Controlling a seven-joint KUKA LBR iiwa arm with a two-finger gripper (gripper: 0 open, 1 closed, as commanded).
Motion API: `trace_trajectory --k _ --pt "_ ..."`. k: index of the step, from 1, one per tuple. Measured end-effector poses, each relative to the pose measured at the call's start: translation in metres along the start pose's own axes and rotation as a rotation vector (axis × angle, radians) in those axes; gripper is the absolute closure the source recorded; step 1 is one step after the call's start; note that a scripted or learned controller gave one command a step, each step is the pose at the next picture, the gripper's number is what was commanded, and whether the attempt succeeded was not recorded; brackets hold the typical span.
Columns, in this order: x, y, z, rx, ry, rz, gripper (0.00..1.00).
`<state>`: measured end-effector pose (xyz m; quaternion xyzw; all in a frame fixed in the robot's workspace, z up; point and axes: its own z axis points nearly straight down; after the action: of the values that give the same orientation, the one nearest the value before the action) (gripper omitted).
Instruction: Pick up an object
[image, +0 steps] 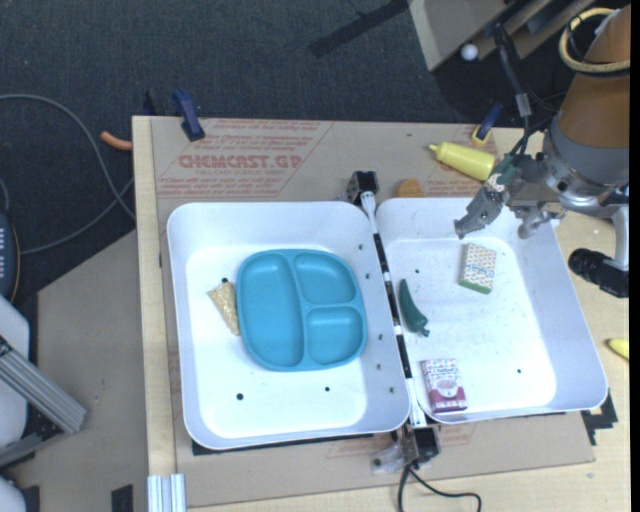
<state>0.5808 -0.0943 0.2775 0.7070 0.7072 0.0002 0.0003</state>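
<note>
Fingers (468, 226) spread wide, nothing between them, gripper (497, 213) hanging over the back of the right bin (560, 330). Nearest thing: small box (479, 268), lying flat just below. Best to come straight down, centred over box, then close across short side. Farther off: green piece (410, 309), red packet (443, 385).

Big red letters reading "CHEMCAST GP" are showing on the brown board (240, 160), just behind the left bin (190, 300).
</note>
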Motion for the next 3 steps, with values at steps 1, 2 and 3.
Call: trace_trajectory --k 1,2,3 --pt "-0.051 -0.004 0.032 0.002 0.0 0.002 0.0" --pt "-0.062 -0.002 0.109 0.002 0.001 0.001 0.0" --pt "-0.064 0.01 0.193 0.003 0.001 0.001 0.0"
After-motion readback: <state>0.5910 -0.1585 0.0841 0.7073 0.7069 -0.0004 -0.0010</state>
